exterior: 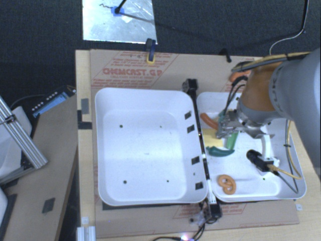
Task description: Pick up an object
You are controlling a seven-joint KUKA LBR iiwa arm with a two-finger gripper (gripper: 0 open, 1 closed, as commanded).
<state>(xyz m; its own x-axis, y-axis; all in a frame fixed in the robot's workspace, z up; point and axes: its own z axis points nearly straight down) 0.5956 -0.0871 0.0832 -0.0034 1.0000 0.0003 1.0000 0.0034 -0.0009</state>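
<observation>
End effector point(224, 129) over right bin point(251, 181); board point(170, 67) reads "CHEMCAST GP".

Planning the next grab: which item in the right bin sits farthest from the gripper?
The orange pretzel, lying alone toward the camera; everything else clusters by the gripper.

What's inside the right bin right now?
In the right bin: an orange pretzel-shaped piece toward the view's bottom, a dark green curved piece, a yellow piece and an orange piece. The claw and arm cover the bin's middle and back.
</observation>
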